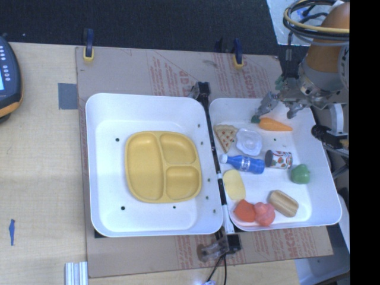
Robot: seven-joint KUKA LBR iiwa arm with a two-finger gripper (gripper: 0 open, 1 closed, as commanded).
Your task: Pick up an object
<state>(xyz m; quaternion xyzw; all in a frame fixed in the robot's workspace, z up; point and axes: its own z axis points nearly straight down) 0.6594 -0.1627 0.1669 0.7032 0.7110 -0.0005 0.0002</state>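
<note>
1. End effector [279,104] hangs over the far edge of the right bin [323,214], its two fingers spread apart with nothing between them.
2. Just beside the fingertips, toward the near side, a carrot [275,124] lies flat on the bin floor, its green tip pointing left, close to the left finger [265,106]; whether they touch I cannot tell.
3. Left of the carrot sits a clear cup [249,141], and next to that a pizza slice [225,137] by the bin's left wall.
4. A blue bottle [244,163] lies on its side in the middle, with a small can [279,158] to its right, also on its side.
5. A green pepper [300,173] rests near the right wall.
6. Along the near side lie a pale yellow piece [234,184], a tomato [244,210], a pink piece [265,213] touching the tomato, and a bread roll [283,202].
7. The left bin [107,218] holds a yellow divided plate [135,142], flat and well apart from the arm.
8. Both bins sit on a cardboard sheet [148,70] on the table [41,177], clamped at its far edge.
</note>
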